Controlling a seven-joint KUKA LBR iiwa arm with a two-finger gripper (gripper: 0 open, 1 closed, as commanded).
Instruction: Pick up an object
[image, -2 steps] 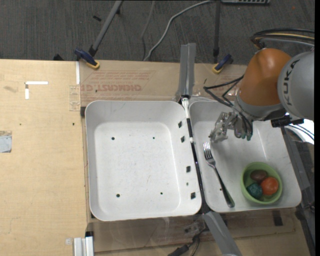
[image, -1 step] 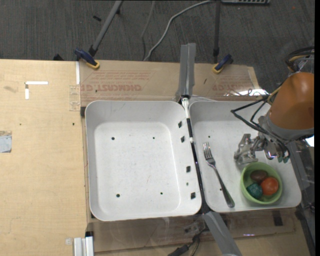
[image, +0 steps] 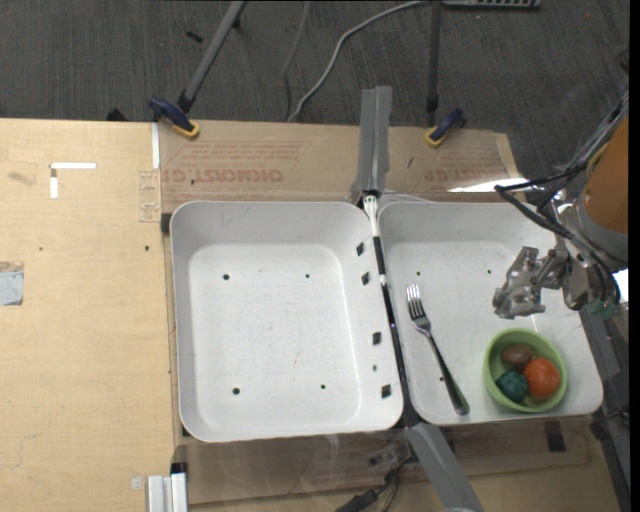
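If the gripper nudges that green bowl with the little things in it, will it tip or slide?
The green bowl looks small and light, so it would probably slide across the smooth white bin. Its rounded contents may shift. Tipping seems less likely, since it sits low and wide.

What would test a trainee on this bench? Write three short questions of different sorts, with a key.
1. True or false: the silver metal fork lies in the left shallow white bin.
2. Multiple choice: the small green round bowl holds A) a spoon, B) small orange, teal and brown items, C) a sponge.
3. Fill in: the arm's two-finger gripper is above the ____ shallow white bin, just beyond the bowl.

Key: 1 false, as the fork lies in the right bin; 2 B; 3 right.
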